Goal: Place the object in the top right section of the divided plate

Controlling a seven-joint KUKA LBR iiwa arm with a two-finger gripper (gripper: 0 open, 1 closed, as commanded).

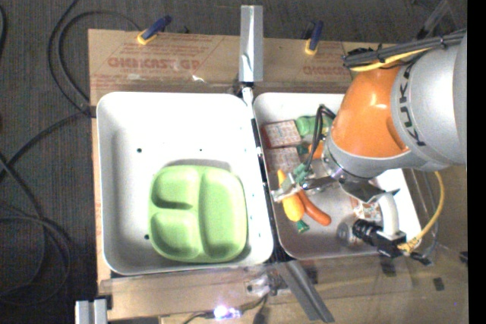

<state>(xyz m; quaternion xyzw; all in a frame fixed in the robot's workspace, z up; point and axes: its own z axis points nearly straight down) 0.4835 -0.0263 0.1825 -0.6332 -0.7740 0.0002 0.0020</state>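
Note:
A green divided plate (199,214) lies in the lower middle of the left bin (121,155); it has two small sections on its left and one long section on its right. My gripper (307,178) reaches down into the left part of the right bin (401,182), under the orange wrist band. Just below it lie an orange carrot (317,213) and a yellow item (291,207), close together. The wrist hides how the gripper stands against them.
Two brown patterned packets (280,134) lie at the right bin's upper left, beside a green item (307,125). A small green piece (303,226) sits below the carrot. A metal divider (250,42) stands between the bins at the back.

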